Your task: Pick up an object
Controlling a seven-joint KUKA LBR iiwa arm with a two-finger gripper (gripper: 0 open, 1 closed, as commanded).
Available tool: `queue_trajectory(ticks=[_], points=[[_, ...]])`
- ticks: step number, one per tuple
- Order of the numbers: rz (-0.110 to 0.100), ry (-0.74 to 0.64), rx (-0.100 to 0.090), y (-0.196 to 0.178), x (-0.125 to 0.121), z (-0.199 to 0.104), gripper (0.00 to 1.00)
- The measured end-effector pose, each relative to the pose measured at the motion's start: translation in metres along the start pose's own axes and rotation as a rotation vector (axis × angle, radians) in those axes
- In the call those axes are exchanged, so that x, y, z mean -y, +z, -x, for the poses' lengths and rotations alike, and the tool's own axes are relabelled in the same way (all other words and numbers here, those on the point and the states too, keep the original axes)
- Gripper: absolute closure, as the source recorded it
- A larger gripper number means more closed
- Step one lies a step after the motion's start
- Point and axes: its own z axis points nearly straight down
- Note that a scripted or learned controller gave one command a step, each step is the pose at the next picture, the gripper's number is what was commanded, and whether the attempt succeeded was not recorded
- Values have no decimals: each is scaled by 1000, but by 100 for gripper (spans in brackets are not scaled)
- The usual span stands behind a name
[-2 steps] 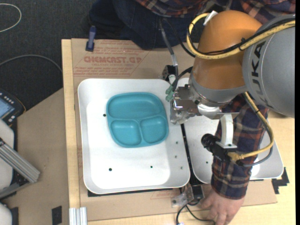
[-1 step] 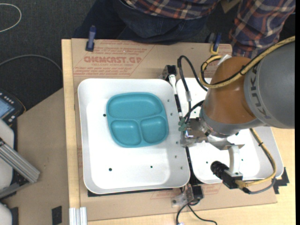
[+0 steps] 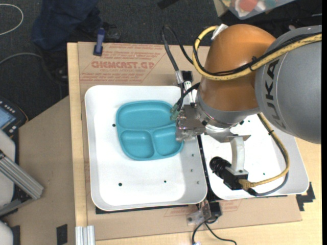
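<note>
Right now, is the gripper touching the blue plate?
Cannot tell. In the camera view the gripper overlaps the right edge of the blue divided plate, but the slanted angle hides any gap.

Left bin: divided plate in it, toward its right wall.
Right bin: beside it, under the arm.

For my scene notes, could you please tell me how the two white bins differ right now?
The left bin lies almost fully in view, while the arm hides much of the right bin. The left bin holds a blue divided plate; I can make out no such plate in the right bin. Both are shallow, white and side by side.
</note>
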Motion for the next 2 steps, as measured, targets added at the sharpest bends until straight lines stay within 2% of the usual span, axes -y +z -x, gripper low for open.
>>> queue_trajectory(ticks=[1,2], points=[[5,9,1,-101,-12,17,100],[-7,2,2,-103,0,-40,100]])
